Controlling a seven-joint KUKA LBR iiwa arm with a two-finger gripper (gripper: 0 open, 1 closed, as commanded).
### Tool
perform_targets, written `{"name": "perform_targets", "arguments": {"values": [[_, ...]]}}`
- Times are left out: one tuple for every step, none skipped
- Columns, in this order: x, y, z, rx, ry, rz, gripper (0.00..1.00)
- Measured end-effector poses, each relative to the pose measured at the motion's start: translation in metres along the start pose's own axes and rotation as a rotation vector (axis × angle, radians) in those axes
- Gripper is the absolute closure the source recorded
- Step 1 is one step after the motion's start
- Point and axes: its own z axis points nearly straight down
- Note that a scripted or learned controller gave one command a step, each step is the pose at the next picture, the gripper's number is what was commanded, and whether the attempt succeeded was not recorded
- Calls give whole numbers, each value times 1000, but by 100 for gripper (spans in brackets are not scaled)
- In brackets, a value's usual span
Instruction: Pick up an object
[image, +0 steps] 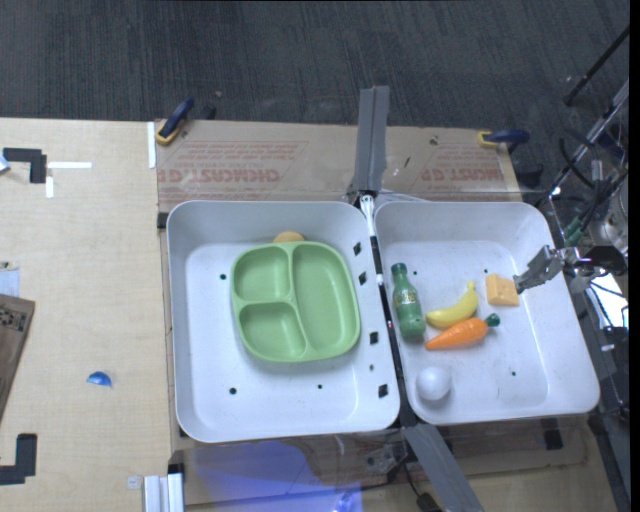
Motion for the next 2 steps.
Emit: {"name": "perform_targets", "arguments": {"values": [[27, -14, 144, 0, 2, -4, 0], [60, 30, 178, -3, 1, -10, 0]]}}
